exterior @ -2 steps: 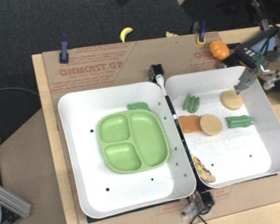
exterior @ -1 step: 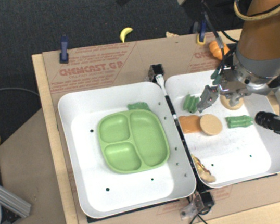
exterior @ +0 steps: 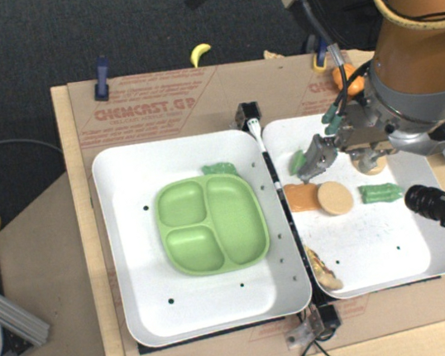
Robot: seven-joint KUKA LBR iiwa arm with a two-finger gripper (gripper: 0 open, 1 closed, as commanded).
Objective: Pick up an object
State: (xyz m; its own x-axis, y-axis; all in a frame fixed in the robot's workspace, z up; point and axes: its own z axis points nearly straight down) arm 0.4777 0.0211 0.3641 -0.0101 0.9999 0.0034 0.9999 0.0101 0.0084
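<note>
1. Two white bins sit side by side on a brown cardboard sheet (exterior: 152, 100).
2. The left bin (exterior: 130, 229) holds a green plate (exterior: 211, 223) with three parts. The plate lies flat near the middle of the bin.
3. A small green thing (exterior: 219, 168) lies just past the top edge of the plate, touching it or almost touching it.
4. The right bin (exterior: 386, 256) holds a few small things. A round tan piece (exterior: 334, 198) lies near the middle, and an orange-brown piece (exterior: 300, 197) is right beside it on the left.
5. A green piece (exterior: 380, 193) lies to the right of the round tan piece, a little apart from it.
6. A small yellow and brown thing (exterior: 321, 269) lies at the left edge of the right bin, near the front.
7. The gripper (exterior: 320, 159) hangs over the back part of the right bin, just above the orange-brown piece. It is hard to tell if its jaws are open or closed, and nothing can be seen between them.
8. The big grey and orange arm (exterior: 417, 33) comes in from the right.
9. A yellow thing (exterior: 200, 53) lies on the dark floor past the cardboard.
</note>
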